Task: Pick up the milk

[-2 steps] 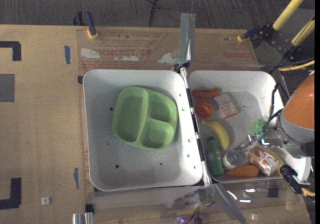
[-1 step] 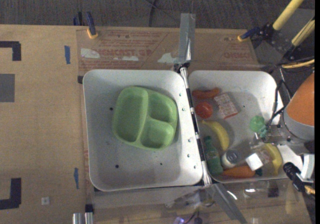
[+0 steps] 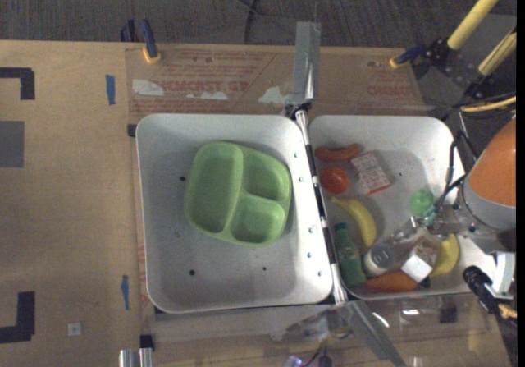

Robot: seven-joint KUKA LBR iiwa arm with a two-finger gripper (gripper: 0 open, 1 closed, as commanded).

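- Gripper (image 3: 417, 232): down in the lower right part of the right bin (image 3: 385, 129), amid a knot of toy food; cannot tell whether spread or pressed together, too blurred and crowded there.
- Just beside it: a pale bottle (image 3: 382, 258) lying on its side, a small box (image 3: 423, 263), a banana (image 3: 449, 254) toward the right wall, a carrot (image 3: 394, 282) along the lower wall, a green lump (image 3: 422, 202) just above.
- Further left: a second banana (image 3: 359, 222) and a green bottle (image 3: 349, 256) along the dividing wall.
- Milk (image 3: 370, 172): judged to be the pale carton with red print, lying flat in the upper middle of the right bin, apart from the gripper, beside a tomato (image 3: 334, 181) and below a sausage (image 3: 337, 152).
- Left bin (image 3: 164, 135): holds a green divided plate (image 3: 239, 191), well away from the work.
- Risk: closing where it is now would likely catch the bottle or box rather than the milk.
- Risk: lying flat, the carton offers little edge; could slide or tip out of a shallow pinch.
- Risk: crossing low toward it could nudge the green lump or banana.
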